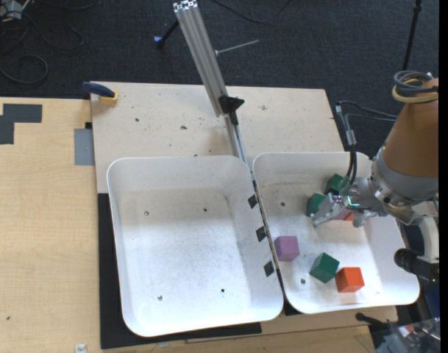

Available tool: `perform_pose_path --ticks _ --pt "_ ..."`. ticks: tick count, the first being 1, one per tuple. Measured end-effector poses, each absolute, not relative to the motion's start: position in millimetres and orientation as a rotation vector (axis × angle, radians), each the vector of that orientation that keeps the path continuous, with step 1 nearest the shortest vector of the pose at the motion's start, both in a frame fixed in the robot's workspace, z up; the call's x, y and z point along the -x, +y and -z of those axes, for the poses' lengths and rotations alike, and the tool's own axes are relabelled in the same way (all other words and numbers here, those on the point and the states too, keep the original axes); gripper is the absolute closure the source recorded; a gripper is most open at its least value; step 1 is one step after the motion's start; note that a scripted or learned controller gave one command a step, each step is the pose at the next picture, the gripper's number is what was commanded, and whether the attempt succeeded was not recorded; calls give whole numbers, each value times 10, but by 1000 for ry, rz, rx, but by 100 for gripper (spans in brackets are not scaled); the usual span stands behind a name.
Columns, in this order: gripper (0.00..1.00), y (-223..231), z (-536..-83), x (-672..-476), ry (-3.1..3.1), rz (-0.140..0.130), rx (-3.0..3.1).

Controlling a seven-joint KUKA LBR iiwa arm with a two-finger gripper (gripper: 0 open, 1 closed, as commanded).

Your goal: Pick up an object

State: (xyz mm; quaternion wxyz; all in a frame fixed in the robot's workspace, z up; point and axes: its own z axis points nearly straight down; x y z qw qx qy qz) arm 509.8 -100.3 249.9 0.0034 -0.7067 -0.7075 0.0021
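Note:
In the right bin (297, 169), my gripper (332, 212) is low over the bin's upper right part. A green block (315, 203) lies right against its left side, and another green block (335, 184) sits just behind it. A bit of red (347, 215) shows under the gripper. Nearer the front lie a purple cube (286, 247), a green cube (324, 267) and an orange cube (349, 279). I cannot tell whether anything is in the gripper's grasp.
The left bin (135, 175) stands beside the right one, split from it by a rim with black clips (260, 233). A slanted aluminium bar (206, 61) rises behind the bins. The arm's grey and orange body (411, 149) covers the right bin's far right corner.

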Motion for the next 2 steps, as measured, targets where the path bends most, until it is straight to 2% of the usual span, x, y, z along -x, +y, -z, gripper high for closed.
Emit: perform_pose_path --ticks 1,2 --pt "0 -1020 -2515 -5099 -2213 -3 2224" --pt "0 -1017 -1869 -5086 -2214 -9 2216"
